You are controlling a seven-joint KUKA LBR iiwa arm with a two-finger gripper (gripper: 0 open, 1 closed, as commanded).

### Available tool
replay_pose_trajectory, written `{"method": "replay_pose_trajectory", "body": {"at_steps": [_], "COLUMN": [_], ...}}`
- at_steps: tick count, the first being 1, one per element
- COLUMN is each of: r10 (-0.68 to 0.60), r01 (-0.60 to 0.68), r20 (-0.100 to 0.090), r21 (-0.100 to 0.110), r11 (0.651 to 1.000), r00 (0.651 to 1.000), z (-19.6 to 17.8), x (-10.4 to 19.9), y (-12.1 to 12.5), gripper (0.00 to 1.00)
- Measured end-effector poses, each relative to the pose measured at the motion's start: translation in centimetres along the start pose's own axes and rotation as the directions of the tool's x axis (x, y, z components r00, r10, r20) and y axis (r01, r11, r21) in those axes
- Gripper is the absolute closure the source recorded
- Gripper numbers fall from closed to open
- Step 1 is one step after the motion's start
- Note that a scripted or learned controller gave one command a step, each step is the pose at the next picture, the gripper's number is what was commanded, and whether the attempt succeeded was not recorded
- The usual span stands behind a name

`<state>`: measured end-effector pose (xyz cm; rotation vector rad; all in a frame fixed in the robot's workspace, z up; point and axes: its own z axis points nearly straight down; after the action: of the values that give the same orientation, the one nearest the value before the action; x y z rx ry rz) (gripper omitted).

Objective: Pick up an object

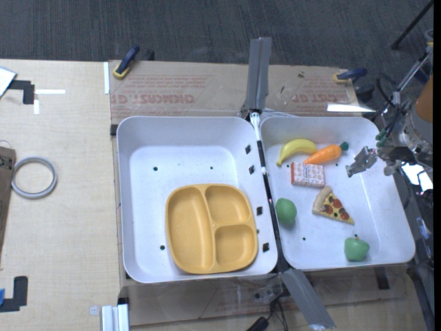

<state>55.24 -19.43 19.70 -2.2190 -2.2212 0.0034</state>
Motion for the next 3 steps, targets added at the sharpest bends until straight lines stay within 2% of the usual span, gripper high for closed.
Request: {"method": "replay_pose_trajectory", "body": {"at_steps": [1, 2, 3], "r10": [-0.307, -0.304, -0.206], "r01": [0.307, 0.304, 0.206], "r20": [0.004, 0.004, 0.001], "r21": [-0.006, -0.009, -0.003], "r11": [0.952, 0.953, 0.979], "r00": [0.952, 0.953, 0.979], "z": [10.3, 9.3, -2.1], "x": [-0.1, -0.1, 6.1], "y": [-1.1, -1.0, 1.3], "gripper": [0.00, 1.00, 1.00]}}
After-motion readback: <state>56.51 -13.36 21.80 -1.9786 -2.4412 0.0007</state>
